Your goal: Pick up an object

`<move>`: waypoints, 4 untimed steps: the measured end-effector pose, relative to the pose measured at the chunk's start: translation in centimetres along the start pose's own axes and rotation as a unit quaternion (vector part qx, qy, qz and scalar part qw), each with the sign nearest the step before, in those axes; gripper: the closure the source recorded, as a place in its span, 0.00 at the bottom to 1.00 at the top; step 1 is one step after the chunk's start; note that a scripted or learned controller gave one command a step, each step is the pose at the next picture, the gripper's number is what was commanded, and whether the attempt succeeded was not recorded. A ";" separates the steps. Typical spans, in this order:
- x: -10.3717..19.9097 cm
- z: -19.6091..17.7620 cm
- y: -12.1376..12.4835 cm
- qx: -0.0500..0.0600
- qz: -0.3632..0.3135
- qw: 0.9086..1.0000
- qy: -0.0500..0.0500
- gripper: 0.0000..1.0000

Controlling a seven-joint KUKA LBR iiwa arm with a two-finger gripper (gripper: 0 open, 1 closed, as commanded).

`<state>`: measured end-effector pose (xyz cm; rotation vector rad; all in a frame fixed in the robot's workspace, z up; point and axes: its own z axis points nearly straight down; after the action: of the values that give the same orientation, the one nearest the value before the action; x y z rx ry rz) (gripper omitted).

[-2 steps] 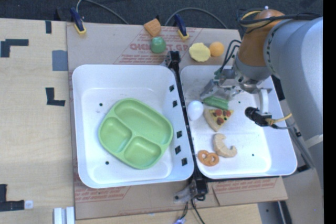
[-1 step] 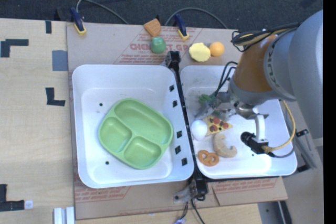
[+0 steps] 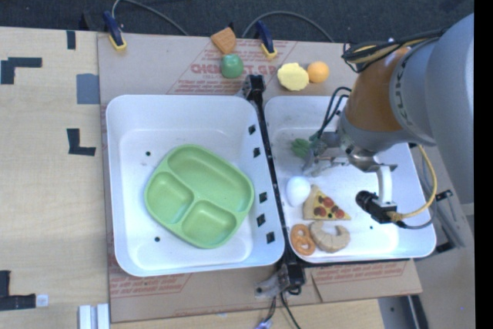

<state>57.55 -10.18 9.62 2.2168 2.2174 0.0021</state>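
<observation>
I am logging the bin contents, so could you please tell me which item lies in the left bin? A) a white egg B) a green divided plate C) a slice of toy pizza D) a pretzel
B: the green divided plate lies in the left bin, while the pizza slice, the white egg and the pretzel all lie in the right bin.

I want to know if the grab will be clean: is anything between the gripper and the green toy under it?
Nothing visible. The gripper sits right over the green toy in the right bin. The egg and pizza slice lie nearer the camera, apart from it.
</observation>
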 end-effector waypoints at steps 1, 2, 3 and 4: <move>0.0 0.0 0.0 0.000 0.000 1.000 0.000 0.00; -0.4 1.0 -9.1 0.002 0.001 1.000 0.001 0.00; -0.4 0.0 -9.1 0.002 0.001 1.000 0.001 1.00; 4.1 -8.9 -4.2 0.002 -0.001 1.000 0.002 1.00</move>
<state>53.30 -6.01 18.47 2.2185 2.2237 0.0014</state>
